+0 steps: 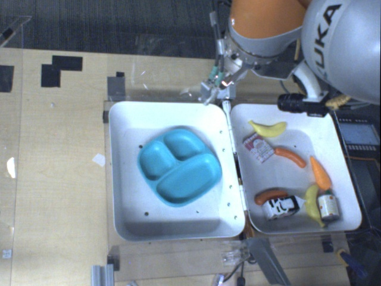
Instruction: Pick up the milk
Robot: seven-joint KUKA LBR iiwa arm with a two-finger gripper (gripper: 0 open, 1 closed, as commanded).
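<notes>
While you look down on the worktop (53, 159), you see two white bins side by side. At nine o'clock, the left bin (125, 213) holds a blue divided plate (180, 165) with three compartments, lying near its middle.

Toward three o'clock, the right bin (297, 222) carries the food items. A yellow banana (268, 128) lies at its twelve o'clock end, with a small red and white packet (259, 148) just below it. An orange-red sausage (290, 157) sits beside the packet, and a carrot (320, 174) lies toward the bin's three o'clock wall. At the bin's six o'clock end you find the milk (281, 207), a small black and white carton lying on its side, touching a second reddish sausage (268, 194) just above it. Another banana (312, 202) curves beside the carton, and a small can (328, 207) rests against that banana near the five o'clock corner.

Your arm (297, 16) hangs at twelve o'clock, well apart from the milk. Its hand (217, 88) sits over the far rim where the two bins meet. You cannot tell whether it stands apart or together, as it is small and blurred.
</notes>
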